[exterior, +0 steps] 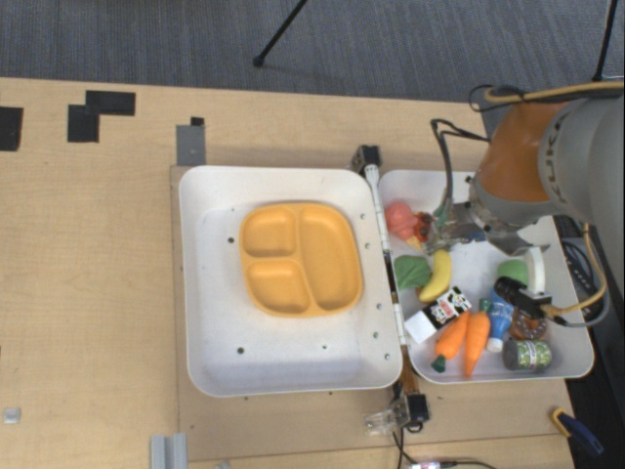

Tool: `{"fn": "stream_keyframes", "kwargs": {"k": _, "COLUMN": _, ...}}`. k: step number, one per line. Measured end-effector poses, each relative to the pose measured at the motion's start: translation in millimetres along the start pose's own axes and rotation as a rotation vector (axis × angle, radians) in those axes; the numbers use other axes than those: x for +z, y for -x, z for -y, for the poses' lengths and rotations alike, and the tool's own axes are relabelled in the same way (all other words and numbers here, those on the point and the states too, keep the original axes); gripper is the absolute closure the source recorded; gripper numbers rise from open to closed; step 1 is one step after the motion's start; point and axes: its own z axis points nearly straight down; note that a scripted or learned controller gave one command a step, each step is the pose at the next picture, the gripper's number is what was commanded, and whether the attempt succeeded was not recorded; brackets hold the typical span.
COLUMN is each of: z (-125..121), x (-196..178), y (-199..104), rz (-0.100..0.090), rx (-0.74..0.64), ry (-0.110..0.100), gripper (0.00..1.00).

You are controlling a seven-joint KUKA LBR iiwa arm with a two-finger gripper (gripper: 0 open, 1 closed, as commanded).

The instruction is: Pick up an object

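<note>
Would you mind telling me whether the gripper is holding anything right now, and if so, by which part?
It cannot be told: the gripper is low in the right bin beside the pink toy.

Candidate objects lie in the right bin [576, 360]. A pink-red toy [400, 219] sits at its far-left corner. Nearer, a green leafy piece [411, 270] touches a yellow banana [438, 275]. Two orange carrots [465, 338] lie side by side toward the near rim, with a small dark-labelled can [528, 355] to their right.

Robotics lab, wooden bench [88, 262], twin white bins [210, 291], grey carpet [146, 18]
</note>
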Motion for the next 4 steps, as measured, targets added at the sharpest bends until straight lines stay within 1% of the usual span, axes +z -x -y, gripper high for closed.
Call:
{"fn": "stream_keyframes", "kwargs": {"k": 1, "z": 0, "x": 0, "y": 0, "rz": 0.0, "rx": 0.0, "ry": -0.001, "gripper": 0.0}}
{"fn": "stream_keyframes", "kwargs": {"k": 2, "z": -1, "x": -10, "y": -1, "rz": 0.0, "rx": -0.002, "ry": 0.002, "gripper": 1.0}}
{"fn": "stream_keyframes", "kwargs": {"k": 3, "z": -1, "x": -10, "y": -1, "rz": 0.0, "rx": -0.002, "ry": 0.002, "gripper": 0.0}}
{"fn": "stream_keyframes", "kwargs": {"k": 4, "z": 14, "x": 11, "y": 1, "rz": 0.0, "rx": -0.258, "ry": -0.004, "gripper": 0.0}}
